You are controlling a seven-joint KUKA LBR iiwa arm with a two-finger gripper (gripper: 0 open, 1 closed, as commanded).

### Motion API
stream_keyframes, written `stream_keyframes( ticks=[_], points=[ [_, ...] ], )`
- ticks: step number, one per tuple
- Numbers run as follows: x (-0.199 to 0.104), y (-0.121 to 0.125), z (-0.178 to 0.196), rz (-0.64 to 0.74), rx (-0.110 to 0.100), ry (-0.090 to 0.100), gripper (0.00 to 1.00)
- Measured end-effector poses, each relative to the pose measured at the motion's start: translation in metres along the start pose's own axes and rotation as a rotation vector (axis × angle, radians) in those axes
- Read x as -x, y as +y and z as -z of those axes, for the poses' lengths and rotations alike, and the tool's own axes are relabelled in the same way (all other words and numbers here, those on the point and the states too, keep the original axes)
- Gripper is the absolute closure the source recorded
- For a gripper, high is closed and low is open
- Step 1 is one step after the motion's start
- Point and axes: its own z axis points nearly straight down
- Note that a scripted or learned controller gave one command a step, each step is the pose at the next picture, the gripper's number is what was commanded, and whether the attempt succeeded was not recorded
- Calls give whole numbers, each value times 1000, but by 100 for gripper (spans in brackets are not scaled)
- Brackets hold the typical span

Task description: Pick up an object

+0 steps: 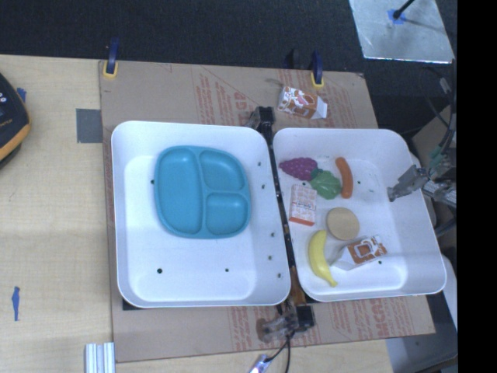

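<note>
Nothing lifted yet — the banana [319,257] lies nearest in the right bin [419,278], a cookie [342,224] just beyond it, grapes [299,166] and carrot [345,176] farther back. The claw [407,183] hovers at the bin's right edge, well apart from them all — open or closed, I cannot tell. The whole pick is still ahead.

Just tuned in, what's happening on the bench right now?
The gripper sits at the right edge of the right bin, holding nothing. That bin contains a banana, purple grapes, a carrot and some small packets. The left bin holds a blue divided plate.
</note>
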Motion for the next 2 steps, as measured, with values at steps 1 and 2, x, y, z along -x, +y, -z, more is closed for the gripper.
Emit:
stream_keyframes(
  ticks=[1,2],
  points=[
    [-17,28,-130,2,-3,0,0],
    [-37,67,-189,2,0,-1,0]
  ],
)
